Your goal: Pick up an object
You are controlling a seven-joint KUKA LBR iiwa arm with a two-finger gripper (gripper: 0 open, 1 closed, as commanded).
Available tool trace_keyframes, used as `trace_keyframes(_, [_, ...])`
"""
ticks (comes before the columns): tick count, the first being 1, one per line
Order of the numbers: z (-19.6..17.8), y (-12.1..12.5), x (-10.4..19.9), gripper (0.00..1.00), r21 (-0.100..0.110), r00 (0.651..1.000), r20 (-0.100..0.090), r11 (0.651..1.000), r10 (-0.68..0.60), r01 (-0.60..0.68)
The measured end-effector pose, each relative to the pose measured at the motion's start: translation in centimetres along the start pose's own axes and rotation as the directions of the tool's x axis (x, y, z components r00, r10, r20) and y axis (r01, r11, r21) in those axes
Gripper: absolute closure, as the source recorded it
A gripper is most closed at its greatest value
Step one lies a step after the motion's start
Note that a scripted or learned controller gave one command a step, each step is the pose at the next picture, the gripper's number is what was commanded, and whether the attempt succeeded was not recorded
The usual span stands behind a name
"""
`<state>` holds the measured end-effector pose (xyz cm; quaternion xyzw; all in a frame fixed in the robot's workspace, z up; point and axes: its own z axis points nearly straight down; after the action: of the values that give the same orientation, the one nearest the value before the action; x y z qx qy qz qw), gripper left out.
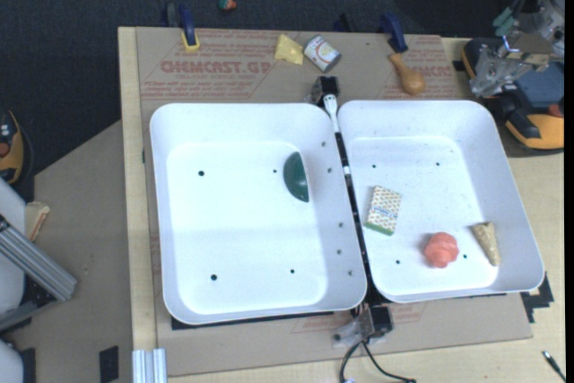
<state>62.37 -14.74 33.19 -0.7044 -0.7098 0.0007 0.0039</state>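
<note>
The red ball [440, 249] looks soft and light, but it may roll. Squeeze it across the middle. It lies far from the jaws. I cannot tell if they are apart.

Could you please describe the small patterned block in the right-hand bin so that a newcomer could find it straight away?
Start at the right bin, the one nearer the arm's side of the bench. Along its left wall, close to the divider between the bins, lies the patterned block, flat and rectangular with a green edge. Its neighbours differ plainly: the red ball is round, and the tan wedge is a plain pointed piece.
</note>
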Motion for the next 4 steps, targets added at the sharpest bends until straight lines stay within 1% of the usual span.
trace_keyframes(1, [-3.7, 4.5, 2.5, 1.00, -0.015, 1.000, 0.006, 1.000, 0.003, -0.003])
trace_keyframes(2, [4.1, 4.3, 10.5, 1.00, 0.001, 1.000, 0.001, 1.000, 0.001, -0.001])
trace_keyframes(3, [-9.7, 4.5, 16.6, 1.00, -0.026, 1.000, 0.003, 1.000, 0.000, 0.000])
trace_keyframes(4, [4.7, 3.7, 16.0, 1.00, 0.009, 1.000, 0.005, 1.000, 0.009, -0.009])
